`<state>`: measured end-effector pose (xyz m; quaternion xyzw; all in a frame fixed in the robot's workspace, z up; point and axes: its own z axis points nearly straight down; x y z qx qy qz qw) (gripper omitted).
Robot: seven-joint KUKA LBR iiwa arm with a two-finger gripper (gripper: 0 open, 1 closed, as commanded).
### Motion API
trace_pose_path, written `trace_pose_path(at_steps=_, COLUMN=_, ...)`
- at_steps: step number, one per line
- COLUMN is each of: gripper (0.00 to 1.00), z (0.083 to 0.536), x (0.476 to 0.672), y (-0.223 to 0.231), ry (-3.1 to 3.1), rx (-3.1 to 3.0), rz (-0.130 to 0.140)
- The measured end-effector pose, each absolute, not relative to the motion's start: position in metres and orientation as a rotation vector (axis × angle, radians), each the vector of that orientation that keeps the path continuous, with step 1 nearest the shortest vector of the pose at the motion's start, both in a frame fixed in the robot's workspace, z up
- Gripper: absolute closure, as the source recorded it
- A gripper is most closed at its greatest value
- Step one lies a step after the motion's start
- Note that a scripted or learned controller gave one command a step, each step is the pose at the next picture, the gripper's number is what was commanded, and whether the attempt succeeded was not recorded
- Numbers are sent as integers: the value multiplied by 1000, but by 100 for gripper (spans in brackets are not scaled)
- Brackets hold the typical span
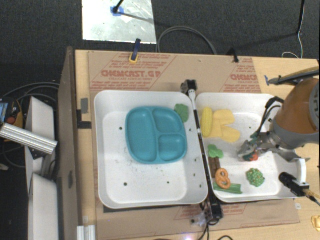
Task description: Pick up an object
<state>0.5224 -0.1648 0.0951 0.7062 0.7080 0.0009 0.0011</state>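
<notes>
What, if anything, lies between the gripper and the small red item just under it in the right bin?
Nothing visible does. The gripper hangs low in the right bin, with the small red item right at its tip. The green bumpy toy lies nearer the camera and the yellow pieces lie to the left, both apart from it.

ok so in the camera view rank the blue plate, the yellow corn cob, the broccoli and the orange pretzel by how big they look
1. blue plate, by far the largest
2. yellow corn cob
3. broccoli and orange pretzel: these two look about alike, so I won't rank them.
</notes>
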Motion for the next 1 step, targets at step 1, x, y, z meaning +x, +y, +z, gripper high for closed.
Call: trace_pose_path(at_steps=1, gripper=100, z=190, x=570, y=-27, ry=2239, rx=2195, rz=21)
